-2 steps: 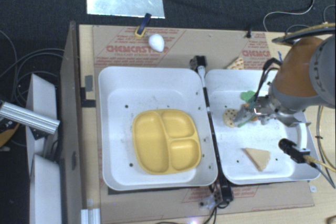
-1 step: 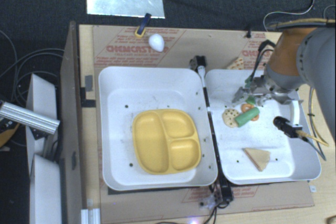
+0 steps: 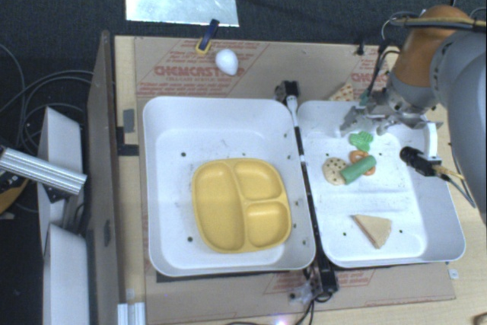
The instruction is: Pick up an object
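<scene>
The right bin [image 3: 437, 228] holds several small items. A light green piece [image 3: 360, 139] lies near the bin's back, with an orange piece [image 3: 356, 157], a dark green cylinder [image 3: 358, 170] and a speckled cookie [image 3: 332, 170] just in front of it. A tan bread wedge [image 3: 373, 228] lies alone near the front. My gripper [image 3: 371, 120] hangs over the back of this bin, directly behind the light green piece. It is open, its fingers spread with nothing between them.
A yellow divided plate [image 3: 242, 203] sits in the left bin [image 3: 171, 164]. A white egg-shaped object [image 3: 227, 61] and a blue-yellow tool [image 3: 206, 37] lie on the cardboard behind the bins. A black cabled part [image 3: 415, 158] juts over the right bin's right side.
</scene>
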### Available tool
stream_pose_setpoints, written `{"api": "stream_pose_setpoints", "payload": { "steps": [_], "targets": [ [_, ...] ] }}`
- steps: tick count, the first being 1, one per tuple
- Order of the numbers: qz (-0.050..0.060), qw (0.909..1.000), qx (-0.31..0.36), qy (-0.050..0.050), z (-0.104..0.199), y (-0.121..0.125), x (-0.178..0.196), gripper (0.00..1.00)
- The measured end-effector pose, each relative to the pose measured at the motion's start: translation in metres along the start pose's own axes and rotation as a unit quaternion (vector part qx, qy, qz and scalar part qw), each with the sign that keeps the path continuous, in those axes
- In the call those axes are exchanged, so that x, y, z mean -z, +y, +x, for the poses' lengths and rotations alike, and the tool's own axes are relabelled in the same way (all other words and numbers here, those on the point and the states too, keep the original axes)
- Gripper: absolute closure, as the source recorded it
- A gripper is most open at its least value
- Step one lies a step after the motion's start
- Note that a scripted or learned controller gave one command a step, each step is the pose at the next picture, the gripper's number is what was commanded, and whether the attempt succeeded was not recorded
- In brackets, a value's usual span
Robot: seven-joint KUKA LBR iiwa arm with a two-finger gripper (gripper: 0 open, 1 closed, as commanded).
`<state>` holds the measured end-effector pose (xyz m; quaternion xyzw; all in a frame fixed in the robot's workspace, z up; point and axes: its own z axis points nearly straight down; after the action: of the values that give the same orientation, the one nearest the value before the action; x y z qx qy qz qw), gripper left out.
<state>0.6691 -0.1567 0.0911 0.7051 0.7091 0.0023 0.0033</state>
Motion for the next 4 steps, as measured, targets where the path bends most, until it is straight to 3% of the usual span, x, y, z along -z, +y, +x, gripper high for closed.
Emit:
{"api": "stream_pose_setpoints", "payload": {
  "steps": [1,2,3,4],
  "targets": [
    [0.005,1.0000,-0.002,0.001,0.004,-0.043,-0.007,0.00],
    [0.000,1.0000,0.000,0.000,-0.014,-0.006,0.036,0.00],
    [0.006,1.0000,-0.002,0.001,0.006,-0.044,-0.009,0.00],
    [-0.002,1.0000,0.000,-0.001,-0.004,0.003,0.053,0.00]
  ]
}}
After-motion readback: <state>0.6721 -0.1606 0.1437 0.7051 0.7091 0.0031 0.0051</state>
